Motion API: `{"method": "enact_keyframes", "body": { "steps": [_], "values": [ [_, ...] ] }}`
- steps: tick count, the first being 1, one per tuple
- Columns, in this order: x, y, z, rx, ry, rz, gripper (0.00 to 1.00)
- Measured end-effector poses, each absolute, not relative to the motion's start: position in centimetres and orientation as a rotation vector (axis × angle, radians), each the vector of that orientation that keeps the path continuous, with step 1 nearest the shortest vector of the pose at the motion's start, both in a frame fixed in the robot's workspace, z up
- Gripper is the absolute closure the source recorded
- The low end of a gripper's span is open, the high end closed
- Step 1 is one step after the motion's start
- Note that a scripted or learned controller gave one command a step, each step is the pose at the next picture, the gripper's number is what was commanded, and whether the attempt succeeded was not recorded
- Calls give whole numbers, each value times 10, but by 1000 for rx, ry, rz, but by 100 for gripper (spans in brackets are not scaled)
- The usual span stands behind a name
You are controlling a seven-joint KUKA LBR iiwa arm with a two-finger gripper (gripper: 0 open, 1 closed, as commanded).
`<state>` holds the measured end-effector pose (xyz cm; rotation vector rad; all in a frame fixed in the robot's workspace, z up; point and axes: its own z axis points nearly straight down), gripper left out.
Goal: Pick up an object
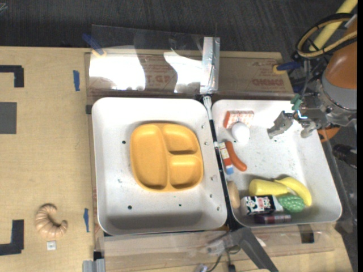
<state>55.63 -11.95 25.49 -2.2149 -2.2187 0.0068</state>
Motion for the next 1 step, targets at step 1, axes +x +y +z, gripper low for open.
{"method": "enact_keyframes", "body": {
  "steps": [1],
  "values": [
    [529,-109,129,-2183,-2240,14,0]
  ]
}}
